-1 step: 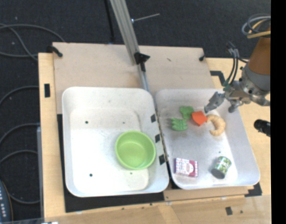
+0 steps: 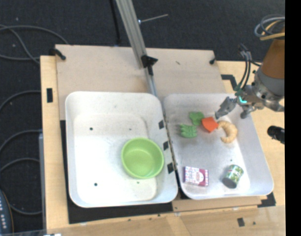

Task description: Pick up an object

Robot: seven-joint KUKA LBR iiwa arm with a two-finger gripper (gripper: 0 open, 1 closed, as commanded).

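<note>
Gripper (image 2: 234, 108) above right bin (image 2: 253, 146), fingers spread apart, gripping nothing; croissant (image 2: 228, 131), tan and curved, lies just below, beside orange block (image 2: 209, 124); green bowl (image 2: 142, 158) in left bin (image 2: 91, 132)

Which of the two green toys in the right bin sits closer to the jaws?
The upper green toy, touching the orange piece. The other green toy lies lower left, farther from the gripper.
</note>
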